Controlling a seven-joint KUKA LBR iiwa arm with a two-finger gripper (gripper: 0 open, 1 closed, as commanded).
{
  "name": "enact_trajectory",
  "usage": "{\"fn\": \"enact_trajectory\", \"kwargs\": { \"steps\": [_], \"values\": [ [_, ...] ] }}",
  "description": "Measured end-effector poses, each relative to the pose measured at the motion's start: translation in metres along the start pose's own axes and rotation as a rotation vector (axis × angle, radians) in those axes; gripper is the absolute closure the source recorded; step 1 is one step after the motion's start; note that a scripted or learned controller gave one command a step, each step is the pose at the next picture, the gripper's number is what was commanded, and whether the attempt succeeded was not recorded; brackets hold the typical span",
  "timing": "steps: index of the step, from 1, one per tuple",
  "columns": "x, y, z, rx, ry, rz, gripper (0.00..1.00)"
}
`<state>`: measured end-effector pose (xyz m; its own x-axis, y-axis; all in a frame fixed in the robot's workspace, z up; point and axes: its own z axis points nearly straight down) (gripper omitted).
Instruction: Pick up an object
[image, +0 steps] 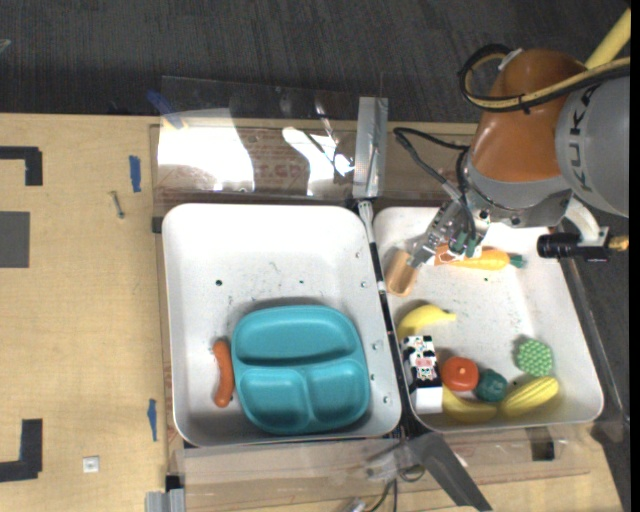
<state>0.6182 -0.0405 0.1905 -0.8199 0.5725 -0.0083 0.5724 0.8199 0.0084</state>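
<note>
Pincer (452, 238) (grip state unclear) hangs over the smooth right bin (572, 300), beside a tapered orange carrot (482, 262).

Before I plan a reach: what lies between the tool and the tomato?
In the camera view, the banana piece lies between the tool and the tomato; otherwise bare bin floor.

grey arm (560, 130) reaches in from right, hand (450, 240) angled low.
</note>
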Motion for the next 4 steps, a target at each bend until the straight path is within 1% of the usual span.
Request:
{"fn": "enact_trajectory", "kwargs": {
  "steps": [1,2,3,4],
  "values": [
    [-0.020,0.036,-0.063,0.003,-0.001,0.152,1.00],
    [-0.026,0.021,-0.103,0.003,-0.002,0.187,1.00],
    [-0.006,0.008,-0.053,0.009,0.008,0.092,1.00],
    [-0.032,0.027,-0.076,0.006,0.001,0.387,1.00]
  ]
}}
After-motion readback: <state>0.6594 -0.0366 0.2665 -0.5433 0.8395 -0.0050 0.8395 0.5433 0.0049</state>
